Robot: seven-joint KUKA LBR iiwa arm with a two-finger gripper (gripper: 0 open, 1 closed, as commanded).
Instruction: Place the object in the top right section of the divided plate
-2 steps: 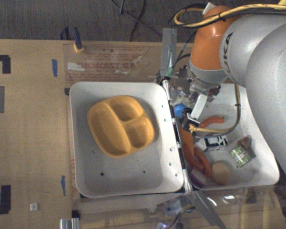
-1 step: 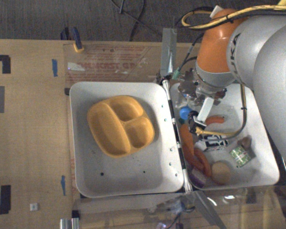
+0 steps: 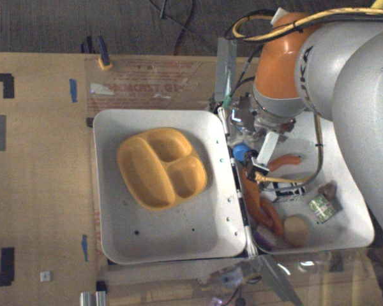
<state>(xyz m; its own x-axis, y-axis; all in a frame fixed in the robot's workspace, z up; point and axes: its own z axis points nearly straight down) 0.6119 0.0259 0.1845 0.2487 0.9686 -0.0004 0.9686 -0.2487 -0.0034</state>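
The yellow divided plate lies in the left bin, with one large section and two smaller ones, all bare. My gripper reaches down at the left edge of the right bin, under the orange wrist band. A small blue object sits right by the gripper; I cannot see whether it is between the fingers. Below it along the bin's left wall lie a long orange carrot-like piece and a red-orange sausage shape.
The right bin also holds a curved orange piece, a brown potato-like lump, a green-and-white can, a small brown item and a purple thing. The arm covers the bin's upper right.
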